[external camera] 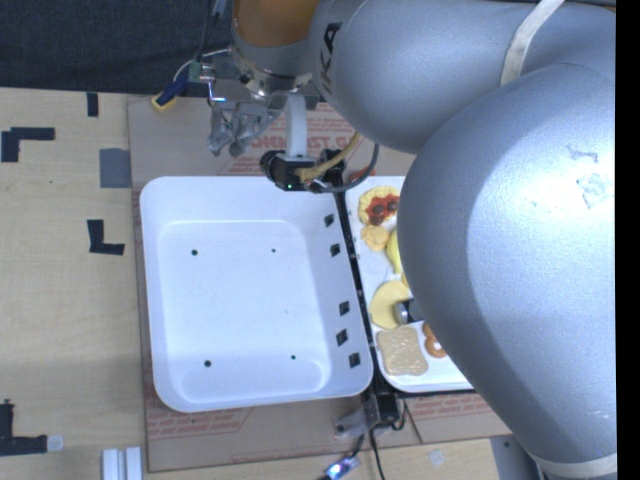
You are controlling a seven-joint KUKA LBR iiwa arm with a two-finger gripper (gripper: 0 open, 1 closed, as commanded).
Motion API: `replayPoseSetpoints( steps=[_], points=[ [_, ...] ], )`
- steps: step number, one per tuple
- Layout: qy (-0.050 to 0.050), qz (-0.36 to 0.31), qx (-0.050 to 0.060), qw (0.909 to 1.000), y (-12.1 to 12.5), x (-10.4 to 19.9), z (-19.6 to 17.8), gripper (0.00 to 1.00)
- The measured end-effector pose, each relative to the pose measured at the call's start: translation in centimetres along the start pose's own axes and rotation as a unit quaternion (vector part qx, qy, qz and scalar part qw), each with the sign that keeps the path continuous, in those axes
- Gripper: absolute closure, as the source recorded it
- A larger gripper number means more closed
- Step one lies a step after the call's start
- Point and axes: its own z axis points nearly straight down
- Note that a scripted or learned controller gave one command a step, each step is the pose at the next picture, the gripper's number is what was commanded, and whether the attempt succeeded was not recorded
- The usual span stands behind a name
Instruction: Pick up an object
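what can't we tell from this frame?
- Right bin: the arm covers most of it in the camera view, so its contents can't be counted.
- Food items: partly under the arm, too small to name surely.
- Gripper: small and blurred above the left bin; anything held is unreadable.

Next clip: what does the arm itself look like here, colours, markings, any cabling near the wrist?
The arm is made of bulky, rounded, glossy grey segments, with a pale band across the upper link. An orange band sits above the wrist. Below it the gripper is a cluster of bare metal parts, with thin wires, a blue-and-yellow fitting on its side and a black module carrying a small green light.
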Motion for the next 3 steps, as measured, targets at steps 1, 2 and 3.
replayPoseSetpoints(
  steps=[1, 2, 3],
  points=[
    [-0.002, 0.002, 0.006, 1.0, -6.7, 1.9, 5.2, 1.0],
    [-0.001, 0.003, -0.003, 1.0, 0.9, 1.6, 0.3, 1.0],
    [-0.002, 0.003, 0.004, 1.0, -6.3, 1.7, 2.3, 1.0]
  ],
)
